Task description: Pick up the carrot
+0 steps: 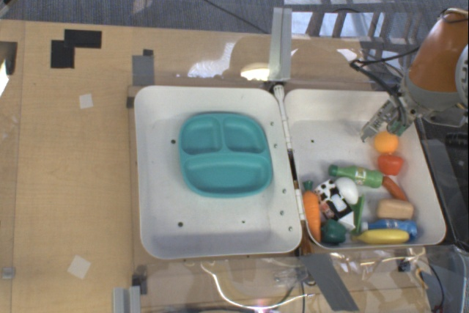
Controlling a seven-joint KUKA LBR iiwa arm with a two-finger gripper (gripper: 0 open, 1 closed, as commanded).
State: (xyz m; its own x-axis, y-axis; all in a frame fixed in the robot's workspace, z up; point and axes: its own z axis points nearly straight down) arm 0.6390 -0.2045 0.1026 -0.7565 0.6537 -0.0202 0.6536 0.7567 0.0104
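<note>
wooden bench [66, 179] | tapered orange carrot [312, 213] in right bin [432, 216] | jaws [381, 125] state unclear

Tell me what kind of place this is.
Probably a robotics lab test bench, not a kitchen: two white bins sit side by side on a wooden bench, toy food such as the carrot fills one, and a grey-and-orange robot arm reaches in.

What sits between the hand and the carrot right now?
In the camera view, the green bottle and black-and-white toy lie between the hand and the carrot.
</note>
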